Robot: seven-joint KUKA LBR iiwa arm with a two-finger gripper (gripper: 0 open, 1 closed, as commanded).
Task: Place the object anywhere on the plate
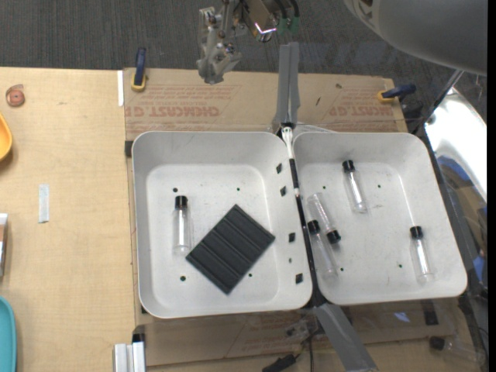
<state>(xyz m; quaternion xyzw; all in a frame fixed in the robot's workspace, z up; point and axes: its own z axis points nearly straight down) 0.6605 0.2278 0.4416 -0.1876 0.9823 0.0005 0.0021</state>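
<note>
A dark ribbed rectangular plate lies at an angle on the floor of the left bin. Just left of it, apart from it, lies a clear vial with a black cap. In the right bin lie several more clear vials with black caps: one at the back, two close together by the left wall, one at the right. My gripper hangs high up beyond the back edge of the left bin, over the cardboard, far from the plate and the vials. I see nothing in it.
A metal divider runs back from the joint between the two bins. Clamps hold the cardboard sheet at its back corners. A wooden table with small items stretches to the left.
</note>
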